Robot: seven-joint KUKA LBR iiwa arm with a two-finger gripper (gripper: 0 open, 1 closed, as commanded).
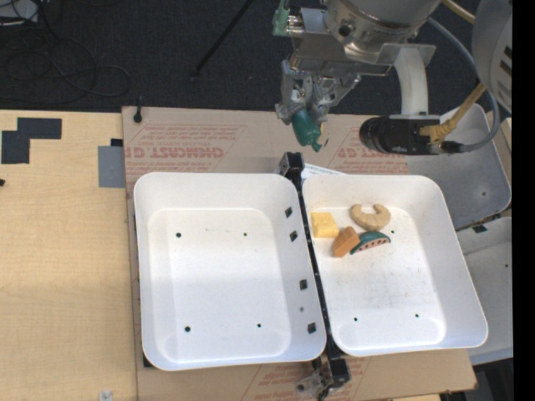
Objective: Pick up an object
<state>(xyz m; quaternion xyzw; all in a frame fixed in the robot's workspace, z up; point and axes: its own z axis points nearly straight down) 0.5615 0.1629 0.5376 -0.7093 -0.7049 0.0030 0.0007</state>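
Observation:
My gripper [306,114] hangs high above the back edge of the bins, over the cardboard near the divider. It is shut on a small teal object [308,132], which sticks out below the fingers and is lifted clear of both bins. In the right bin [435,307], near its back left corner, lie a yellow block [324,224], an orange wedge [345,241], a tan curved piece [370,216] and a teal slice with a red edge [373,241].
The left bin [159,307] sits beside the right one, with a black clip strip [303,257] joining them. Both rest on a cardboard sheet [201,144] on the wooden bench. Dark floor with cables lies behind.

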